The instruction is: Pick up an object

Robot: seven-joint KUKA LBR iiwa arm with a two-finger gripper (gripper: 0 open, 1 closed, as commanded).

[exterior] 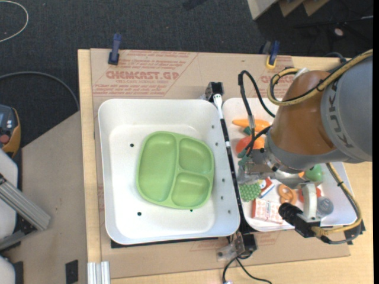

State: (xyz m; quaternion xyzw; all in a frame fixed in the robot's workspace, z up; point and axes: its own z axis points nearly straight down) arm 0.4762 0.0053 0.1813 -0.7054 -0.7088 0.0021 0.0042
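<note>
The right bin [337,215] holds several small toy items: an orange carrot-like piece [249,123], a red piece [244,147], a green textured piece [249,190], a red and white packet [266,210], a pretzel-shaped piece [286,193] and a green round piece [315,173]. The arm's orange and grey wrist [302,126] hangs low over this bin and hides its middle. The gripper [256,165] reaches down at the bin's left part, just above the green textured piece and below the red piece.
In the left bin [112,158] lies a light green divided plate [175,170]. A black divider rail [225,141] runs between the bins. Cables loop over the right bin's back and front edges. Blue clamps [114,48] grip the cardboard base's far edge.
</note>
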